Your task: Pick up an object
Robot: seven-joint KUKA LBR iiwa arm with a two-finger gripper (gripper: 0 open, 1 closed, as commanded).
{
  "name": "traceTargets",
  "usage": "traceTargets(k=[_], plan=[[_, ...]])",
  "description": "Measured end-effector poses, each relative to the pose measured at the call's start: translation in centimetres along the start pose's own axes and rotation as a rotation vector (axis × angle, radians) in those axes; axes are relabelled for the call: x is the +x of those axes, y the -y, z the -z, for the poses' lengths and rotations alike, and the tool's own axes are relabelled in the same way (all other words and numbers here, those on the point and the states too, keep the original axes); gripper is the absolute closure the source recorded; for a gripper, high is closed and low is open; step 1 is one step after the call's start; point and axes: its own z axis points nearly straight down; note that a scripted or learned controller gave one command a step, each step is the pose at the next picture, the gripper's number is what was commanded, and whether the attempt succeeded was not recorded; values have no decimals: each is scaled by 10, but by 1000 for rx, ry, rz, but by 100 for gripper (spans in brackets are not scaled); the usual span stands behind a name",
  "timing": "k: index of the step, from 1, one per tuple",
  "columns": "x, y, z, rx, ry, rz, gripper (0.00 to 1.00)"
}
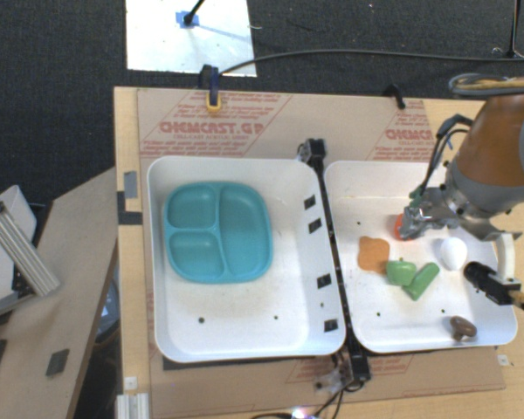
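The arm comes in from the right side of the frame, and its gripper (412, 223) is low in the right bin (367, 334), near the bin's upper middle. It looks like the reaching step of the job: the robot is going down for something to pick up, and nothing looks lifted yet. Right at the tip of the gripper there is a small red-orange thing (401, 228), and it seems to be touching it or sitting just beside it. The metal parts there are small and blurry, so I cannot tell how far open the fingers are, or if they have hold of the red-orange thing. Just below it lies a flat orange piece (373, 253). A green toy (412, 276) lies lower still, and a white egg-shaped thing (451, 252) sits to the right of them. A small brown thing (461, 326) rests near the bin's lower right corner, well apart from the rest. In the left bin (244, 339) there is a teal plate with sections (217, 232). I think the next move needs the fingers to close well on the red-orange thing and then go straight up, slowly, so it does not slip out or bump the orange piece
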Motion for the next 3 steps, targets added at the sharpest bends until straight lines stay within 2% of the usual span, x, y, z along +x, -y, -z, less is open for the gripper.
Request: traceTargets(k=[1, 2, 3], plan=[[-6, -10, 53, -2, 1, 1, 100], [40, -16, 55, 2, -1, 3, 100], [93, -33, 41, 2, -1, 3, 100]])
